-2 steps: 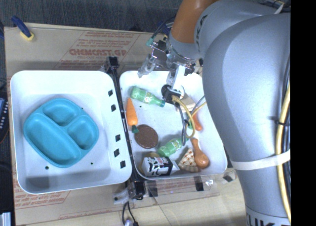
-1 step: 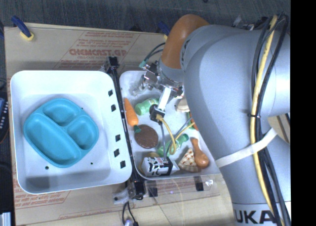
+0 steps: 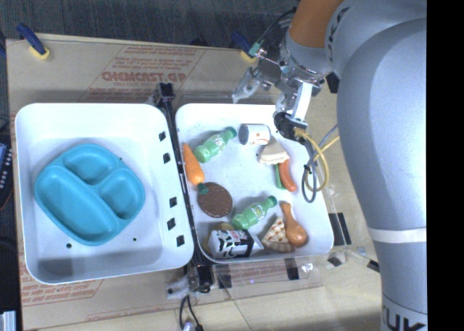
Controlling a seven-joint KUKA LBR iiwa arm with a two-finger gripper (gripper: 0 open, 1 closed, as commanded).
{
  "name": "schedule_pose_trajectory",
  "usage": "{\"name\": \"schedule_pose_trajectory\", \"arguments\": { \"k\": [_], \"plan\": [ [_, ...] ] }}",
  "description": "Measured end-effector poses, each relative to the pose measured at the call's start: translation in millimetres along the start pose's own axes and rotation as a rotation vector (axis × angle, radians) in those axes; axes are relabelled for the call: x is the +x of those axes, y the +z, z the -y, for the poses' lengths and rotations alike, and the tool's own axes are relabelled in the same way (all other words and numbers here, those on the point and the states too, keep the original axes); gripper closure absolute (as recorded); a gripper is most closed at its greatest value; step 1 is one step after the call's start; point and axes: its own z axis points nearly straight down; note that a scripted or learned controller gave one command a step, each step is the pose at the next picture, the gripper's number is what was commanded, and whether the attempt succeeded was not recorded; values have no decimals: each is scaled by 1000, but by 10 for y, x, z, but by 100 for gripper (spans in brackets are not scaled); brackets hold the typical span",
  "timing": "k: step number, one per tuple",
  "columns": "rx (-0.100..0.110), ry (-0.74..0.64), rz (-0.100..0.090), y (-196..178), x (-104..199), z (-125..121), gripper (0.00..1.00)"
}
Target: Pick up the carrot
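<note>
The carrot (image 3: 193, 165) is small and orange. It lies along the left wall of the right bin (image 3: 319, 206), pointing toward the back. My gripper (image 3: 265, 108) hangs over the back edge of that bin, up and to the right of the carrot and well apart from it. Its fingers are spread open with nothing between them.
Around the carrot in the right bin lie a green bottle (image 3: 214, 145), a white can (image 3: 254, 134), a sandwich (image 3: 274, 153), a sausage (image 3: 287, 177), a brown patty (image 3: 215, 200), a second green bottle (image 3: 254, 213), a pizza slice (image 3: 275, 235), a drumstick (image 3: 293, 226) and a carton (image 3: 230, 242). The left bin (image 3: 43, 123) holds a blue divided plate (image 3: 88, 192).
</note>
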Motion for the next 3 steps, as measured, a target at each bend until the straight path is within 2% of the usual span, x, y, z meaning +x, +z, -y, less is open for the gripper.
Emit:
{"name": "schedule_pose_trajectory", "arguments": {
  "k": [1, 2, 3],
  "plan": [
    [7, -43, -2, 1214, -116, 506, 0],
    [19, 204, 4, 1514, -115, 844, 0],
    [26, 194, 7, 1416, -112, 847, 100]
  ]
}}
